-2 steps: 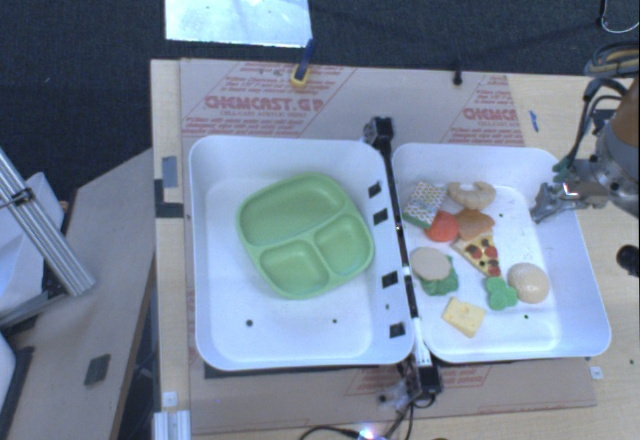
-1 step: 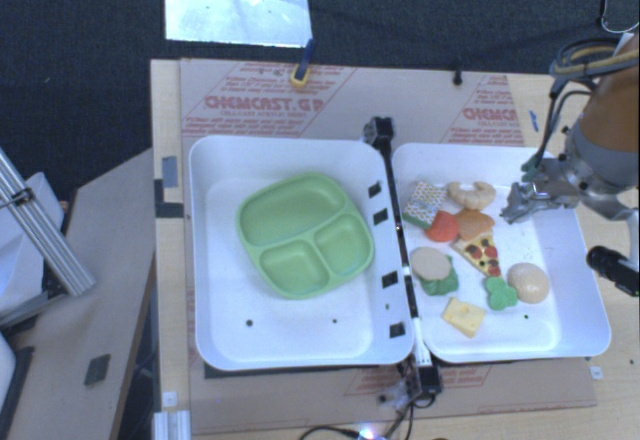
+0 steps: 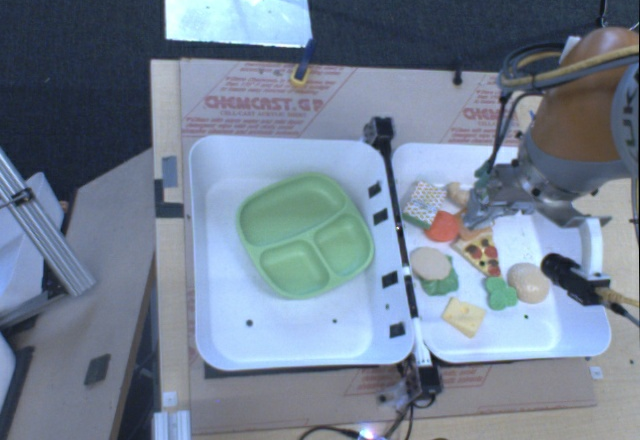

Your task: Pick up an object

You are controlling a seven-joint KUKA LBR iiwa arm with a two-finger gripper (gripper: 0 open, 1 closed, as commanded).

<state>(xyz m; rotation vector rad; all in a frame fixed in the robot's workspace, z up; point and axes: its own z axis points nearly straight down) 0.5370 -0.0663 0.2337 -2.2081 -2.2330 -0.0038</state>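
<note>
Lying nearest the camera in the right bin [image 3: 575, 333], a yellow cheese wedge [image 3: 463, 316] is sitting flat by the front wall. Behind it, toy foods are clustering: a green broccoli piece [image 3: 501, 294], a pale egg-shaped piece [image 3: 527, 281], a tan-and-green sandwich-like round [image 3: 434, 268], a pizza slice [image 3: 479, 252], a red-orange piece [image 3: 443, 225], a patterned white wrapper-like piece [image 3: 423, 199].

End effector [image 3: 482, 211] is hanging low over the back of that pile, just beside the red-orange piece and the pizza slice's tip. Cannot tell whether it is open, closed, or gripping anything; the tips are merging with the clutter.

Left bin [image 3: 215, 318] is carrying a pale green divided plate [image 3: 305, 235], smooth moulded plastic, three compartments. Bins are resting on a cardboard-covered table [image 3: 250, 98].

Judgement: the step in hand is the descent onto one piece. Doing it well is meaning centring on a single item, likely the red-orange piece, with neighbours kept out of the closing path. Pieces are looking small, rounded, glossy and hard, so a slip sideways is a risk; the flat pizza slice is offering little to pinch.
</note>
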